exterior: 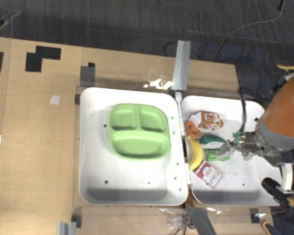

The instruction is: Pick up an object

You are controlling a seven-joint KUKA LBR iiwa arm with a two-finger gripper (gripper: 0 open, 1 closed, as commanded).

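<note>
While the arm [286,115] reaches in from the right over the right bin [246,192], its gripper [223,151] sits low among the things heaped at that bin's left side. Whether the gripper has hold of anything cannot be told; its tips are too small and blurred against the clutter. A small green piece [211,155] lies just at the tips, touching or nearly so, but it cannot be said that it is between them.

Along the bin's left wall lies a banana [196,155], lengthwise, with its lower end near a red-and-white packet [209,174] that sits tilted on the bin floor. Above the banana is an orange thing [191,128], and just right of that a dark teal thing [211,140], which lies between the banana and the gripper. Farther back in the bin rests a printed brown-and-white packet [209,121], well apart from the gripper.

The left bin [93,151] holds a green tray [139,130] with three compartments, two small ones at the back and one wide one in front. It lies flat near the bin's middle. Both bins stand side by side on the bench [31,147].
</note>
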